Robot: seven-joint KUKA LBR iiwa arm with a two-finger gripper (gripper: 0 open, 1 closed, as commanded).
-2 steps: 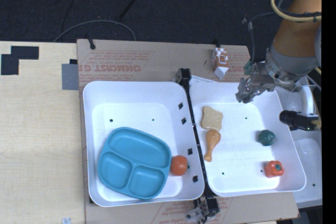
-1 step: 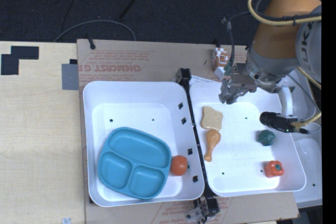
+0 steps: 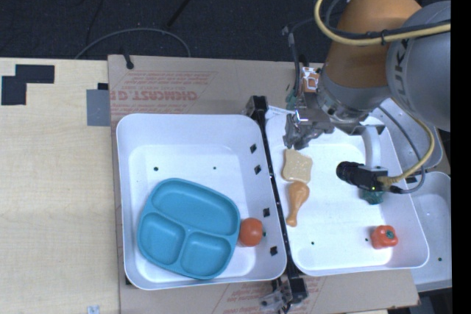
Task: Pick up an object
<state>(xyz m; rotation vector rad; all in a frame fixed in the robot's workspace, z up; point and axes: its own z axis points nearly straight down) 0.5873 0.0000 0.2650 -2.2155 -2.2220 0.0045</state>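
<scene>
Arm: reaching in from the right, grey with orange band, hanging over the upper left part of the right bin

Gripper: sitting low over the right bin's upper left corner, just above the bread slice; jaw state: cannot tell, since the fingertips are blurring into dark metal; nothing showing between them

Bread slice: lying flat, pale tan with a darker crust edge, roughly square, near the divider between the bins

Drumstick: lying just below the bread slice and touching it, orange-brown, fat end up, narrow end pointing down

Small red-orange item: resting near the right bin's lower right corner, well apart from the gripper

Left bin: holding a blue plate with three compartments, lying at a tilt; tomato, red and round, touching the plate's right edge
</scene>
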